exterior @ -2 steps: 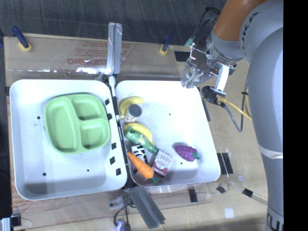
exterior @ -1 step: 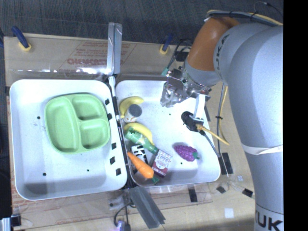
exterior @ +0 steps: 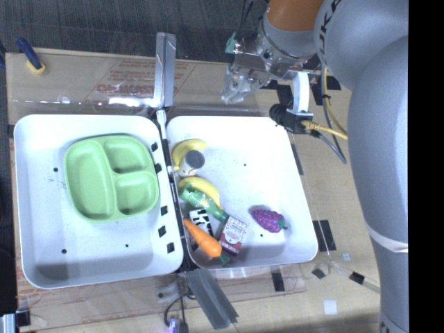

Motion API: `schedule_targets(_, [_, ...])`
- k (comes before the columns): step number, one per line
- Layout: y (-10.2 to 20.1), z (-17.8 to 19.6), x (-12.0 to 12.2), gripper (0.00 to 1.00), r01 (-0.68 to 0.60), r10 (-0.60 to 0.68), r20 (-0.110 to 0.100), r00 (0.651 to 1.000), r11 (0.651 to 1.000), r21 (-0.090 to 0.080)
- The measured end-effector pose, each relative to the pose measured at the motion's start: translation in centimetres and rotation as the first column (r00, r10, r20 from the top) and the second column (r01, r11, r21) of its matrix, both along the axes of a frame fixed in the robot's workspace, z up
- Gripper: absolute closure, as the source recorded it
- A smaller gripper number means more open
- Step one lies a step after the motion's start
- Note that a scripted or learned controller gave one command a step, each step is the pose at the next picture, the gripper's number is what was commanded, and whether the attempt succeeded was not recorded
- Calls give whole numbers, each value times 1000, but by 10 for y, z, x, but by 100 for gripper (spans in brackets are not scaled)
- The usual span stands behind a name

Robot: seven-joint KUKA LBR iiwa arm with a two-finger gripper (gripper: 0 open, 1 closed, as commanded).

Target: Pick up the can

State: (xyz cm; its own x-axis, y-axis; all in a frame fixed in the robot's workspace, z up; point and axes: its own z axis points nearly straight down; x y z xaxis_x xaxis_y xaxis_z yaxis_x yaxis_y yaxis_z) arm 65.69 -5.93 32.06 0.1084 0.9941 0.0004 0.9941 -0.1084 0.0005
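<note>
can (exterior: 194, 160) upright, touching banana (exterior: 186, 148), right bin (exterior: 277, 141) at 9 o'clock | likely light, stiff, slippery; grip its sides | gripper (exterior: 238, 89) state: cannot tell

Two white bins sat side by side on the desk (exterior: 83, 82). The left bin (exterior: 35, 186) held a green divided tray (exterior: 111, 177). In the right bin (exterior: 277, 158), along its left wall, lay a banana (exterior: 187, 148) touching a small grey-topped can (exterior: 193, 160), a second banana (exterior: 203, 188), a green packet (exterior: 199, 200), a carrot (exterior: 202, 238) and a red carton (exterior: 234, 234); a purple grape bunch (exterior: 268, 219) lay apart, toward the lower right. The gripper (exterior: 237, 89) hung above the right bin's upper rim, near the frame's top centre, well apart from the can.
</note>
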Motion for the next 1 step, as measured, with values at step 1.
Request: schedule_targets(1, [80,-64,-1,100,48,-48,-6,999,999,-1])
